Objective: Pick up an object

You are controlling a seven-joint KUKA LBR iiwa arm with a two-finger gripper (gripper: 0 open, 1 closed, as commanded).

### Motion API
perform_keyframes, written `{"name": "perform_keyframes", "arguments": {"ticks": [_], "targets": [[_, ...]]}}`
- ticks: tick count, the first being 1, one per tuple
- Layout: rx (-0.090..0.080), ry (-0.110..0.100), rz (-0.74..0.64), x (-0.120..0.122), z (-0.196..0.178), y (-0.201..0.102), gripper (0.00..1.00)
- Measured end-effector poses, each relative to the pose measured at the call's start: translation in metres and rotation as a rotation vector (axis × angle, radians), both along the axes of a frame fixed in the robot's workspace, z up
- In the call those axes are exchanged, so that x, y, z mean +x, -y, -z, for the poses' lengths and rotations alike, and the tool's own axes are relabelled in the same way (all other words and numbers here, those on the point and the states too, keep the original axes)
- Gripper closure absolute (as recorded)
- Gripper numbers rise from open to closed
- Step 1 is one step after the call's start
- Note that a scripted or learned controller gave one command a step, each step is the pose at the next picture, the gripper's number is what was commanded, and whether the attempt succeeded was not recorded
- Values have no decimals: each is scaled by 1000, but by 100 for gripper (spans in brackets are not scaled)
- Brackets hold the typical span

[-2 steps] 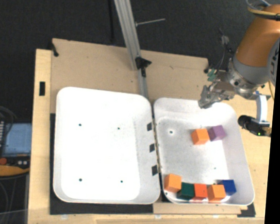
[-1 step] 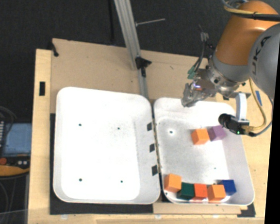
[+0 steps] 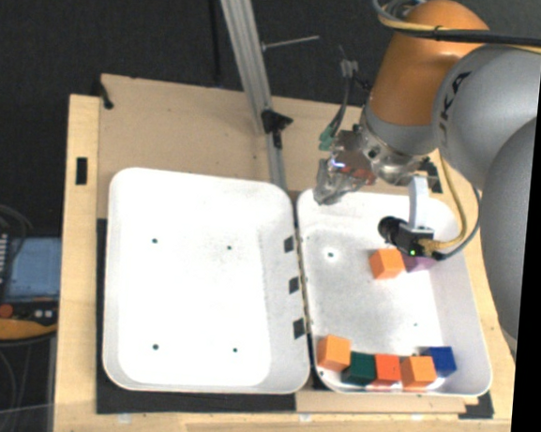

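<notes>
Gripper [image 3: 333, 183] was raised over right bin [image 3: 459, 302] far-left corner, likely pre-descent; finger state could not be told. Orange block [image 3: 386, 264] lay nearby.

No readable text, label, brand, number or sign anywhere: none on the white bins [image 3: 191, 368], the coloured blocks [image 3: 387, 366], the grey and orange arm [image 3: 452, 76] or the wooden table [image 3: 166, 121].

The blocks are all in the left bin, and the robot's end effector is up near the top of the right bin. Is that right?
Not quite. The camera view shows the blocks in the right bin, not the left bin. The end effector is indeed near the right bin's top.
</notes>
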State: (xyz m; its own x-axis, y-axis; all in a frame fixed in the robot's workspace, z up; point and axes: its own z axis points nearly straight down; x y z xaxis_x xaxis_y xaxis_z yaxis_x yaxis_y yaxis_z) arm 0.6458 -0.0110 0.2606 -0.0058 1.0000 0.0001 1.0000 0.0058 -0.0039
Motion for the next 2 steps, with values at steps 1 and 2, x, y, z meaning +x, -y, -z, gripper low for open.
{"name": "perform_keyframes", "arguments": {"ticks": [1,2], "targets": [[0,6,0,10,-1,-44,100],[1,7,-1,21,-3,-96,100]]}}
